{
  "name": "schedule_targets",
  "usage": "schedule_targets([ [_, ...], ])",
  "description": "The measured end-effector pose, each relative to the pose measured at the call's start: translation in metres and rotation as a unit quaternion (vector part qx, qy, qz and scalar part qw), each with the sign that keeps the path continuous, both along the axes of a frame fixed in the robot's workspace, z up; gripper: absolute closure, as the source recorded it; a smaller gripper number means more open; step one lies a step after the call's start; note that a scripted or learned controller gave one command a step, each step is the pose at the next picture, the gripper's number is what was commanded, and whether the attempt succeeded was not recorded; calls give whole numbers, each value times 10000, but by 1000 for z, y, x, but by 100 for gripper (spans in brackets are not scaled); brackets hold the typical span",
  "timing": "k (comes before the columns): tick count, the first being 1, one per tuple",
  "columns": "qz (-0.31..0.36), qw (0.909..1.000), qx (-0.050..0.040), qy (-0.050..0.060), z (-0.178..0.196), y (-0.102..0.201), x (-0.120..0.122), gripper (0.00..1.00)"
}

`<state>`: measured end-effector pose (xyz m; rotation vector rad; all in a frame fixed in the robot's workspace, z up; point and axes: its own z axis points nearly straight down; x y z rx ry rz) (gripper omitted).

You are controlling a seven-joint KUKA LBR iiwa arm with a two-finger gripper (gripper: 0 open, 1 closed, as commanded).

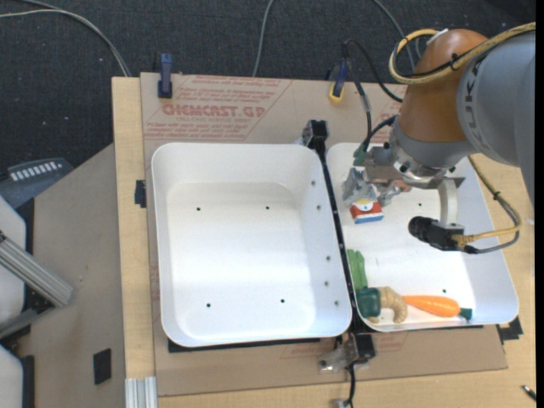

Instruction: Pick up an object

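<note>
A small red, white and blue object lies in the right bin, near that bin's far left part, just beside the divider. The tool hangs right above the object, its metal fingers pointing down at it; whether they are spread or pinching it I cannot tell. Toward the near edge of the right bin lie an orange carrot, a tan ginger-shaped piece touching it, and a green item against the bin's left wall. A black cylinder juts from the wrist over the bin's middle. The 2nd bin, the left bin, sits beside it on the bench.
</note>
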<state>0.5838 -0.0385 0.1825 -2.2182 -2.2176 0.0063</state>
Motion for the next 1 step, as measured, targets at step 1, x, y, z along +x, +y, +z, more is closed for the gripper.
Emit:
schedule_targets([
  [1, 35, 10000, 8, -31, 2, 76, -24, 100],
])
